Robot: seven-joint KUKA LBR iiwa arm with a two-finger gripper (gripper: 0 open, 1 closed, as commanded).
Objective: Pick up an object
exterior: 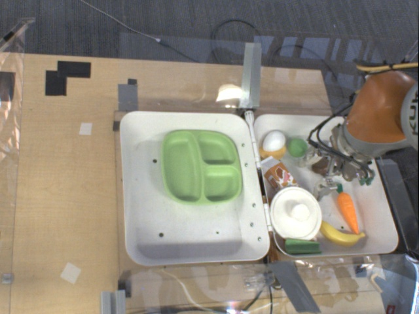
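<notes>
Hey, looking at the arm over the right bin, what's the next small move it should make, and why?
Probably lower straight down a little. The tool hangs in the right white bin, just above the top of the orange plastic carrot, and nothing shows between its fingers. The carrot lies apart from the round white lidded bowl, leaving room.

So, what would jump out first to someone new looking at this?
The green divided tray lying alone in the left bin. Then the crowded right bin: carrot, banana and white bowl, with the gripper low above the carrot's top.
</notes>
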